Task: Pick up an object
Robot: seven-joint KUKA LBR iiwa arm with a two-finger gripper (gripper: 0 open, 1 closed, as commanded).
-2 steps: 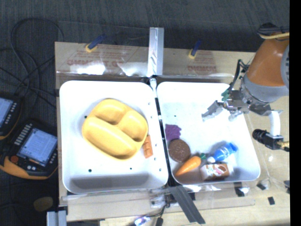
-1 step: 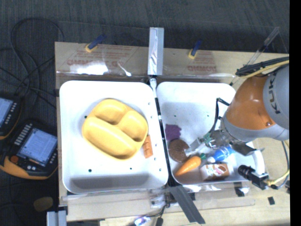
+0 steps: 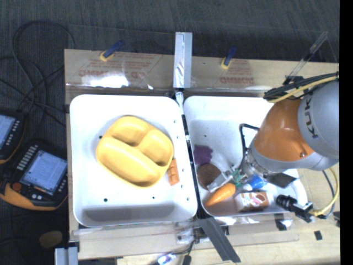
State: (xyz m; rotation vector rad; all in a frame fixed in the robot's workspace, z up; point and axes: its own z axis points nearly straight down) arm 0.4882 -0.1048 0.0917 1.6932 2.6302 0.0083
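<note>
"KU" reads on grey arm (image 3: 325, 117) above carrot (image 3: 222, 194).

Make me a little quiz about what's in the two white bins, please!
1. True or false: the big yellow object lies in the left bin.
2. Which thing lies nearest the front wall of the right bin? A) the orange carrot B) the purple object C) the brown round object
3. Fill in: the arm's gripper hangs over the ____ bin.

Key: 1 true; 2 A; 3 right.
</note>
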